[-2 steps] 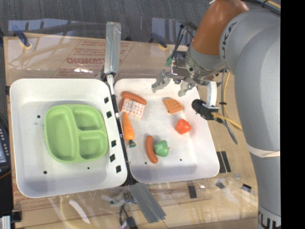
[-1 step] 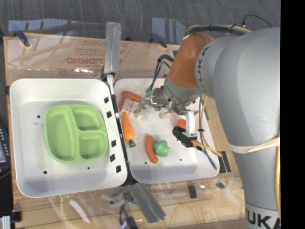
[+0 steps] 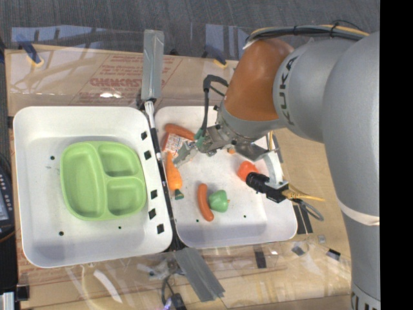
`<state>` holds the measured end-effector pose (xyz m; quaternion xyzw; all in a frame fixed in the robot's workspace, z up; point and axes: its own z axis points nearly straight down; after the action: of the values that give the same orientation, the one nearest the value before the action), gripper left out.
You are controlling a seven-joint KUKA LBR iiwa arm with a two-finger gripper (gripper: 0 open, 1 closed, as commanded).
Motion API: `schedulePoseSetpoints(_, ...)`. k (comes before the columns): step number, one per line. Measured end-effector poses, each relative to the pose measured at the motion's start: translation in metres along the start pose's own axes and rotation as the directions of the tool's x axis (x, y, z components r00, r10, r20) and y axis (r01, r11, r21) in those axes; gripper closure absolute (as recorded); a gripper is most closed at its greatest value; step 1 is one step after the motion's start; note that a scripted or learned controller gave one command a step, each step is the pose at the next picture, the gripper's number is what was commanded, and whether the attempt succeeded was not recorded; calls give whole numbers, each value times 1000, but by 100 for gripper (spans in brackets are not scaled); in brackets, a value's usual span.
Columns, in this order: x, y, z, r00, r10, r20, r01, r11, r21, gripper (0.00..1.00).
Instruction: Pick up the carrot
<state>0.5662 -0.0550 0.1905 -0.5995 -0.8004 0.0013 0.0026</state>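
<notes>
The carrot is orange with a small green stub at its near end. It lies lengthwise along the left wall of the right bin. My gripper reaches in under the orange wrist band and hangs low over the bin's back left part, just right of the carrot's far end. The carrot rests on the bin floor, and I see nothing lifted.
In the right bin there are also an orange sausage at the back, a red-orange sausage, a green pepper and a red-orange piece. A green divided plate sits in the left bin.
</notes>
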Motion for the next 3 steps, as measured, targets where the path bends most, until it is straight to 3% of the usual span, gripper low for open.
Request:
schedulePoseSetpoints(1, -67, 12, 33, 871, 492, 1, -492, 871, 0, 0)
schedulePoseSetpoints(2, -55, 20, 51, 807, 590, 0, -590, 807, 4, 0)
schedulePoseSetpoints(3, -69, 75, -30, 928, 372, 1, -372, 928, -4, 0)
